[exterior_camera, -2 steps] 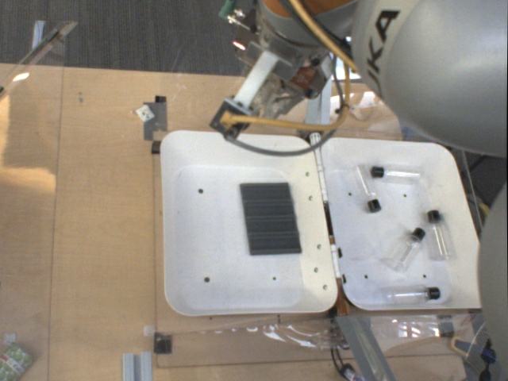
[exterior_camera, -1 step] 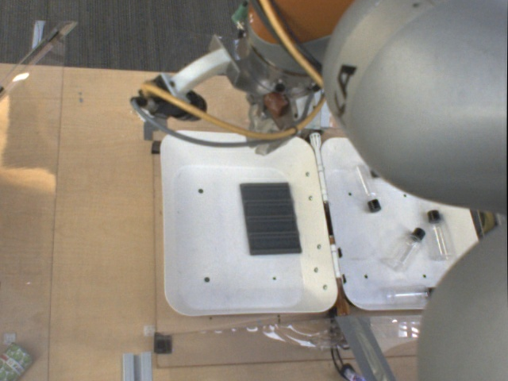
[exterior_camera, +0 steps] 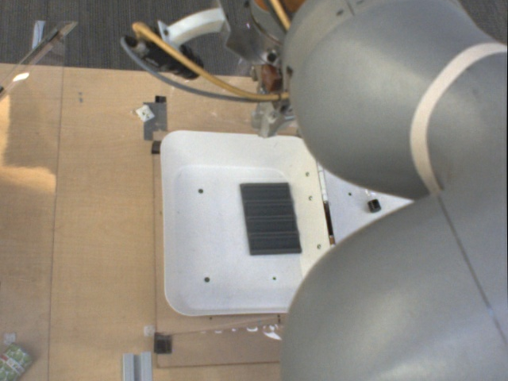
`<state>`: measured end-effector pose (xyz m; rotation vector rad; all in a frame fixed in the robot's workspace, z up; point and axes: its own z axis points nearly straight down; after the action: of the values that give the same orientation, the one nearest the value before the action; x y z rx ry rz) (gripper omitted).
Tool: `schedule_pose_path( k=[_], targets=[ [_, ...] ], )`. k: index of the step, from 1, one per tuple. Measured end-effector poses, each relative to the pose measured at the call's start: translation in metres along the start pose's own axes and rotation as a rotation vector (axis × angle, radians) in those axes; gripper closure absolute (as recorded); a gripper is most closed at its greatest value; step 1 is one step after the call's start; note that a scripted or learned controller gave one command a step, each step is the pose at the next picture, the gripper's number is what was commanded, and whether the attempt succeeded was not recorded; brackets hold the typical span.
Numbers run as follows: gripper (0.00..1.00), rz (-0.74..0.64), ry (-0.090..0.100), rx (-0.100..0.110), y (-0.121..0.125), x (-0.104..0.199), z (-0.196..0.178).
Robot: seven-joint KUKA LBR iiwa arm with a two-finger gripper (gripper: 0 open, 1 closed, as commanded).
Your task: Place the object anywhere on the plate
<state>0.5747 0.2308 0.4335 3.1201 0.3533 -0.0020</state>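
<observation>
A dark grey ribbed rectangular plate (exterior_camera: 271,217) lies flat near the middle of the left white bin (exterior_camera: 184,236). My gripper (exterior_camera: 267,121) hangs over the far rim of that bin, up and slightly left of the plate. Cables and the wrist crowd around it, and I cannot make out anything held in it. A small dark object (exterior_camera: 372,205) sits on the sliver of the right bin (exterior_camera: 349,201) that shows beside the arm. The bulky grey arm (exterior_camera: 397,173) hides most of the right bin.
A yellow hose and black cables (exterior_camera: 182,66) loop out to the left of the wrist, above the bench. Black brackets (exterior_camera: 157,117) sit at the left bin's far left corner and near its front left corner (exterior_camera: 162,343). Bare wooden bench (exterior_camera: 79,213) lies to the left.
</observation>
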Motion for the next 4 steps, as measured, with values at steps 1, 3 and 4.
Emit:
schedule_pose_path(
  k=[1, 3, 4],
  targets=[
    [1.00, 0.025, -0.005, -0.001, 0.012, 0.059, 0.136],
    [0.00, 0.025, -0.005, -0.001, 0.016, 0.078, 0.226],
    [0.00, 0.025, -0.004, 0.000, 0.016, 0.078, 0.226]
  ],
)
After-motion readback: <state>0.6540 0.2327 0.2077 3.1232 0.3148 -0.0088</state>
